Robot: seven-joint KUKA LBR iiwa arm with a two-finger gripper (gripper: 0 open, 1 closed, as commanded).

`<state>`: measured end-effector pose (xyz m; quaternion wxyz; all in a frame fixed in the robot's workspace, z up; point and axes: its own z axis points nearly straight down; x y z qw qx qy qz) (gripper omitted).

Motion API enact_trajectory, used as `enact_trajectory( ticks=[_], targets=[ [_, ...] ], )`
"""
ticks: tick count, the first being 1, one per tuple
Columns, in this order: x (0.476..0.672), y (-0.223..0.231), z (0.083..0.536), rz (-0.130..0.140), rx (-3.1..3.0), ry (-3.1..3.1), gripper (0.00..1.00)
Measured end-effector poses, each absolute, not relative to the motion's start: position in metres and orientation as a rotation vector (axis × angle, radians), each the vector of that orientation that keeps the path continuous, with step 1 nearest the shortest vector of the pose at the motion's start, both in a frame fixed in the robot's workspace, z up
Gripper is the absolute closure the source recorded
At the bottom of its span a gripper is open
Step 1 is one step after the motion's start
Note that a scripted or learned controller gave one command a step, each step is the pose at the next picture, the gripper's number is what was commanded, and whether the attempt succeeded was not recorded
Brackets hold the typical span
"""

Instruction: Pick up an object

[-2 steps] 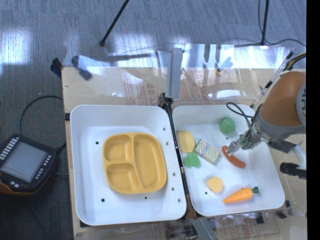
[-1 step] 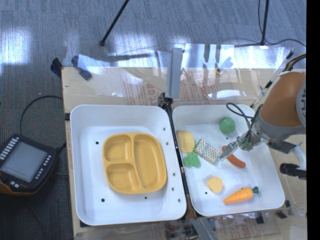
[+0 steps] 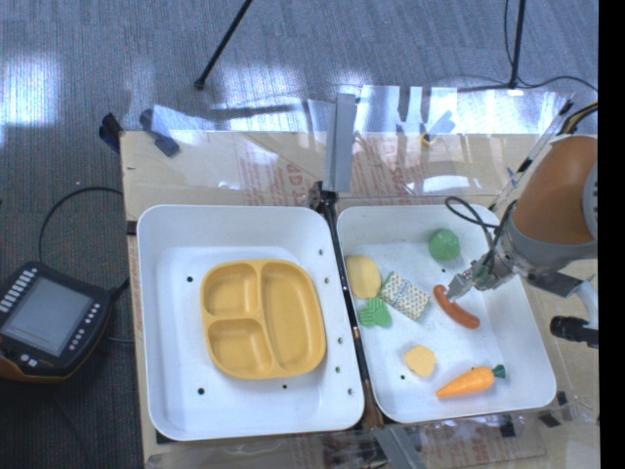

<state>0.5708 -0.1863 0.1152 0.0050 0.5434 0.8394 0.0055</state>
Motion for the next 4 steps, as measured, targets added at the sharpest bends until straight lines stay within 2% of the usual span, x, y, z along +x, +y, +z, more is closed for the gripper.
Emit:
enact_trajectory(
  ticks=[1, 2, 3, 4],
  targets=[
    [0.571, -0.186, 0.115, 0.017, 1.704, 2.628, 0.0],
    [0.556, -0.181, 0.086, 0.0, 1.601, 2.708, 0.0],
    [0.557, -0.182, 0.097, 0.003, 1.607, 2.703, 1.0],
    [0.582, -0.142, 0.239, 0.006, 1.885, 2.505, 1.0]
  ],
)
